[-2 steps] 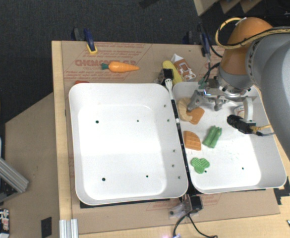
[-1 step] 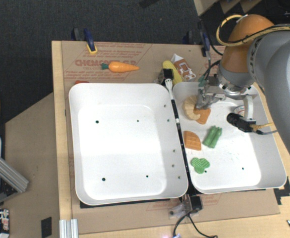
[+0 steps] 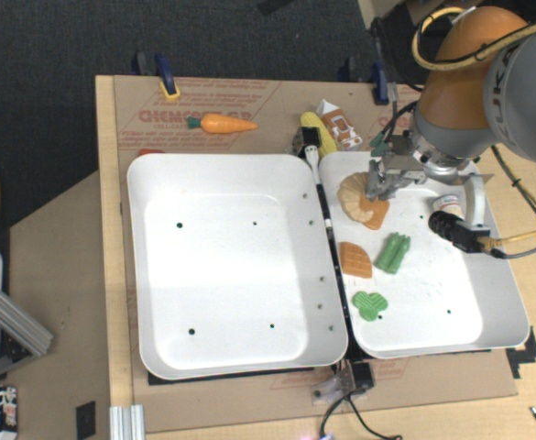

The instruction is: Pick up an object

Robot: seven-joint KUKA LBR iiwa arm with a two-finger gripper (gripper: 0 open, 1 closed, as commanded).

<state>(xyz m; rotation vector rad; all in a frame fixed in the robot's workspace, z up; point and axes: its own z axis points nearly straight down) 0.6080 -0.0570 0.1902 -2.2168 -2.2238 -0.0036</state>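
Pincer (image 3: 378,187) low over tan pastry (image 3: 363,200) in right bin (image 3: 487,314); pastry part hidden; grip state unclear.

Arm (image 3: 487,71) enters from view's right, upper corner. Grey casing, orange band above wrist bulging toward camera. Yellow cable loops over top of orange section; another cable trails from wrist side toward right. Wrist angled down and toward view's left. Pincer (image 3: 377,186) at arm's low end, metal-grey, pointing down. Black cylindrical fitting sticks out beside wrist, on side nearer camera, on pale bracket. Pincer tips too small and shadowed to judge their spread. Nothing clearly visible between them.
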